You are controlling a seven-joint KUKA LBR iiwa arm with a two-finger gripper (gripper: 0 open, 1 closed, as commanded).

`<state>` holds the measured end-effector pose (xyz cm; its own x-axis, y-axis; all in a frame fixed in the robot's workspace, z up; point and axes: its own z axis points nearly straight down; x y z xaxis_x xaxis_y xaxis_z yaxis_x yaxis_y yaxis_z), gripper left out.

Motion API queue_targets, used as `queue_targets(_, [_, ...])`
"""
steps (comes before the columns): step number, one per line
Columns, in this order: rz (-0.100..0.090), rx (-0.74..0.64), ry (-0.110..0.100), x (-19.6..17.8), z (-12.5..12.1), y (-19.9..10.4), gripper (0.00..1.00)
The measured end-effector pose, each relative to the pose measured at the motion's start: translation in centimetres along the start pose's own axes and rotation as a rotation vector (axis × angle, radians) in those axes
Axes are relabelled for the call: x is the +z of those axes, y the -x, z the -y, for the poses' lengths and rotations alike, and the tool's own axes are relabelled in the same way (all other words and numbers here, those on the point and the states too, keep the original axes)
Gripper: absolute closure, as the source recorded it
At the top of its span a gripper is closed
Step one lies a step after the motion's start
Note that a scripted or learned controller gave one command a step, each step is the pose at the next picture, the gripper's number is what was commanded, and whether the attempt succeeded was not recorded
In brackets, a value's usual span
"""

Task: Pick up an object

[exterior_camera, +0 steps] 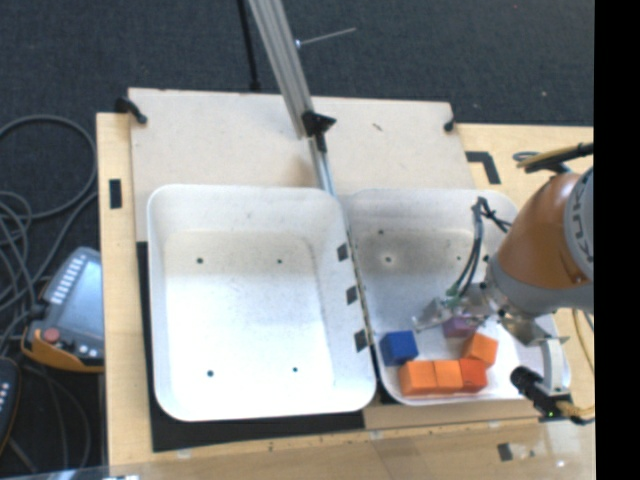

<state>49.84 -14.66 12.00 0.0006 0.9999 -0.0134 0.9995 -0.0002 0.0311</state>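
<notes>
Low in the right bin (420, 218), toward its near edge, the loose objects are gathered: a blue cube (399, 346) lies nearest the divide between the bins, an orange block (434, 377) with a second orange block (473, 374) touching it lies along the near wall, and a smaller orange cube (482, 349) sits just above them. A purplish object (459, 325) is seen partly covered directly under the end effector (455, 313), which is lowered into the bin among these pieces. Whether anything is gripped cannot be told, since the tips are hidden by cabling and the wrist. The grey arm with its orange band (545, 243) enters from the right. The left bin (250, 298) lies beside it on the surface (230, 133).
</notes>
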Motion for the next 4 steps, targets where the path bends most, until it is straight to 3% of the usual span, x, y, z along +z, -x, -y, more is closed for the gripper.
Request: queue_targets(4, [0.000,0.000,-0.001,0.02,-0.02,0.04,0.00])
